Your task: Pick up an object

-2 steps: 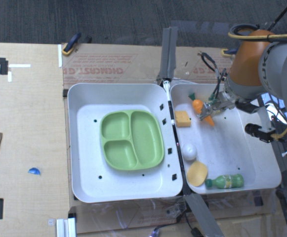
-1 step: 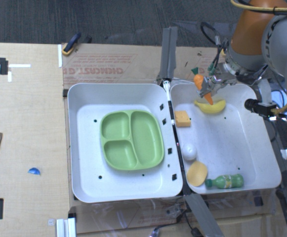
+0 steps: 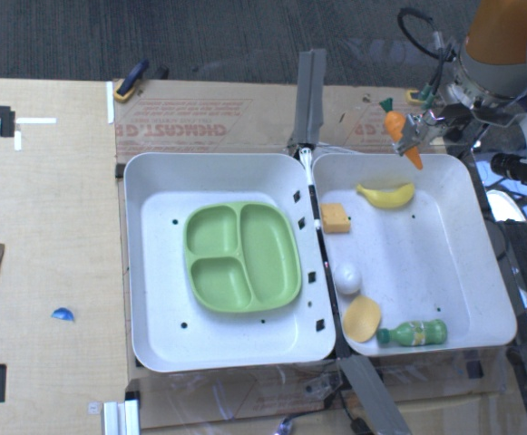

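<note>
- The gripper hung above the far edge of the right bin, its fingers clamped on an orange carrot.
- The carrot's long axis ran slantwise, tip pointing down toward the banana.

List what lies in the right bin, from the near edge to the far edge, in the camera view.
Green bottle → yellow chip-like piece → white egg → orange block → banana.

Plate in left bin; banana, bottle in right bin.
</note>
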{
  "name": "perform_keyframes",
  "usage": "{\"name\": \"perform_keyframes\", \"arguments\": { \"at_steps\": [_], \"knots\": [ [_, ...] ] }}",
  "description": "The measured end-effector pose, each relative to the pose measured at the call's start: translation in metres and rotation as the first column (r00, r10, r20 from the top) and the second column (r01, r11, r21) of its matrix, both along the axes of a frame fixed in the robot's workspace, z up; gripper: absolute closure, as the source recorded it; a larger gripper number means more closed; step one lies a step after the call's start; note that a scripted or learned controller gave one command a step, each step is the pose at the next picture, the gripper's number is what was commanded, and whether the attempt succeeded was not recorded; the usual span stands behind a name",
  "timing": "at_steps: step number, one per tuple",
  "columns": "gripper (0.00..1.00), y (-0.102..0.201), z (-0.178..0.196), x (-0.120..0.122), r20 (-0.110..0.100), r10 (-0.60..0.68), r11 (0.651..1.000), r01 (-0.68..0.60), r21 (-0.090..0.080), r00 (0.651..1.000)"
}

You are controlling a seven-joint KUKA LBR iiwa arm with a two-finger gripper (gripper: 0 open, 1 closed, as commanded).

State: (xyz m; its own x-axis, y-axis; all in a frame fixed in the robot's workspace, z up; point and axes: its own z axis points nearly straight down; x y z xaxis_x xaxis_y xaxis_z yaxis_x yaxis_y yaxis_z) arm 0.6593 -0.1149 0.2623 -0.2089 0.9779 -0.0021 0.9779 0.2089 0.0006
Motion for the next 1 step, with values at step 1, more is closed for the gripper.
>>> {"name": "perform_keyframes", "arguments": {
  "at_steps": [1],
  "knots": [
    [1.00,0.0086,0.0721,-0.0427,-0.001,-0.188,0.982,0.188,-0.001,0.982]
  ]
}}
